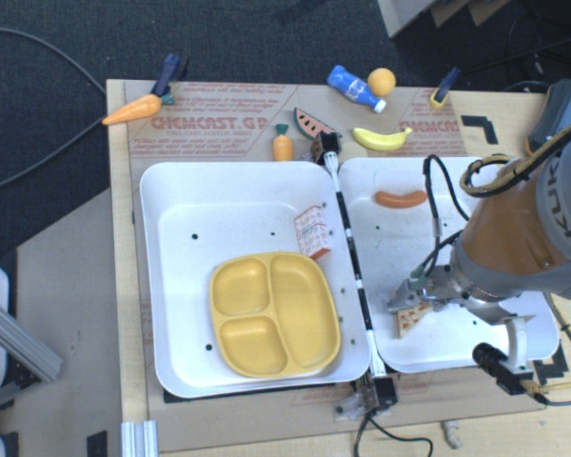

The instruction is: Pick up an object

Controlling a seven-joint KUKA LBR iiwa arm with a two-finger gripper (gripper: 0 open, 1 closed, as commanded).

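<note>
My arm reaching into the right of two white bins, above a toy pizza slice.

The left bin [171,255] holds a yellow divided plate [273,312] and a small red-and-white packet [311,229]. In the right bin [400,350], a toy hot dog [401,198] lies near the back; my gripper [414,298] sits just above the pizza slice [408,320], and I cannot tell whether it grasps anything.

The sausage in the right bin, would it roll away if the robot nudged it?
Probably. The sausage looks round and smooth, lying loose on the right bin's flat floor, so a sideways nudge could roll it. Its glossy skin may slip between fingers. It looks like light toy food.
</note>
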